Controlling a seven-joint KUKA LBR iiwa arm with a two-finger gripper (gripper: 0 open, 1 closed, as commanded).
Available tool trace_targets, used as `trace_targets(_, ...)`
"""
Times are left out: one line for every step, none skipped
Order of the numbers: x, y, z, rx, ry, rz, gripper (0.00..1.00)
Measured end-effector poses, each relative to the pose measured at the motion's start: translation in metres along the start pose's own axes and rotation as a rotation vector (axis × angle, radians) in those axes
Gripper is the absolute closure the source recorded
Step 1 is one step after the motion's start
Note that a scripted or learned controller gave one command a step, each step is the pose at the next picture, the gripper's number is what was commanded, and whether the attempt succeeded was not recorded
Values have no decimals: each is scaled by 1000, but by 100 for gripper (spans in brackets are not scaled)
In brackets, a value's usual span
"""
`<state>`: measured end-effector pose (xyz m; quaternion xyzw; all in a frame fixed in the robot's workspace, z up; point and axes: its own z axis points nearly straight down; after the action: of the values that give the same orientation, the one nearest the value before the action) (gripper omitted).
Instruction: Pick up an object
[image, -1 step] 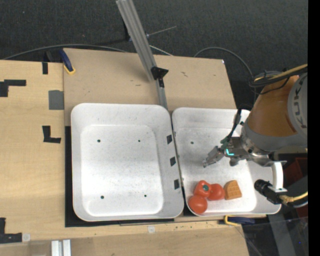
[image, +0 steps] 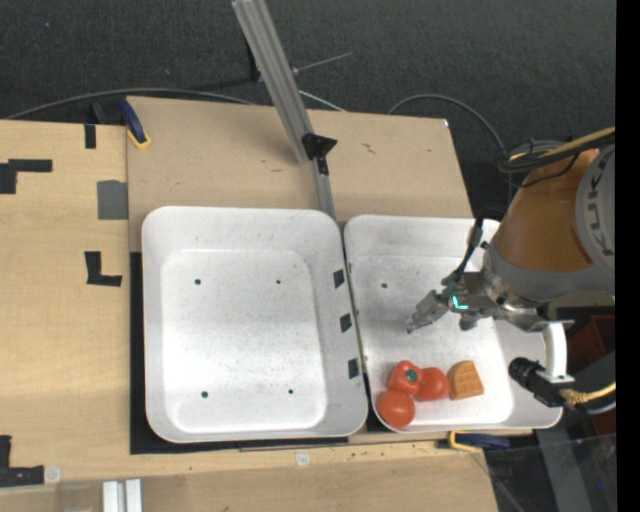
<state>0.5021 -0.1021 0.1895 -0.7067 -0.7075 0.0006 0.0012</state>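
Observation:
Near the front wall of the right bin (image: 400, 250) lies a small cluster of toys. Three red rounded pieces sit together: one with a green stem (image: 405, 376), one to its right (image: 433, 385), and one in front (image: 395, 408). A tan-orange block (image: 465, 380) rests just right of them. My gripper (image: 416, 319) hangs over the middle of this bin, pointing left and down, above and behind the red pieces and apart from them. Nothing shows in its grasp.
The left bin (image: 240, 320) adjoins the right one along a shared rim with black clips. A slanted metal pole (image: 285, 85) comes down to the bins' back junction. The arm's grey and orange body (image: 550, 240) covers the right bin's right side.

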Motion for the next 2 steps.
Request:
trace_targets(6, 0, 63, 6, 1, 0, 0)
trace_targets(6, 0, 102, -1, -2, 1, 0)
